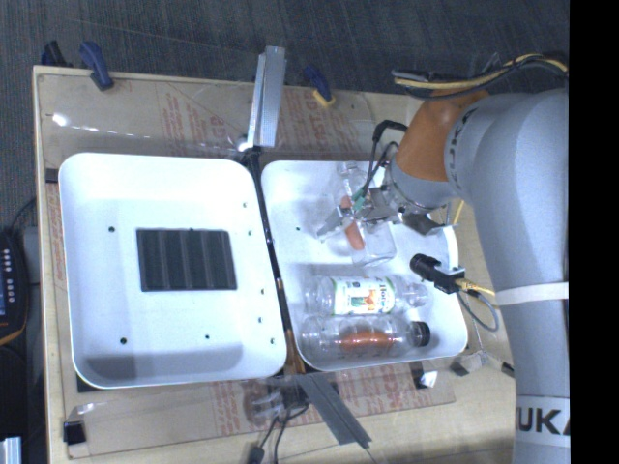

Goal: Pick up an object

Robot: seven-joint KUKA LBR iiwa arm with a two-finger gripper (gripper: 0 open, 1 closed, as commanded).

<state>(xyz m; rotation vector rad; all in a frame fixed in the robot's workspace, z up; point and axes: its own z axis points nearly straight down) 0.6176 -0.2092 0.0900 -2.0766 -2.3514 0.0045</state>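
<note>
Bench [155,404] carries two white bins, left bin [87,259] with bare floor around a dark grille [186,259] | right bin [290,201] crowded: clear bottle with orange contents [363,337] along near wall, white-labelled bottle [363,296] just behind | gripper [360,211] low over clear wrapping [363,235] at far end, finger state cannot be told

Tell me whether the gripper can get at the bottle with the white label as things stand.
Probably yes: the bottle with the white label lies uncovered in the right bin, just below the gripper, with nothing on top.
</note>
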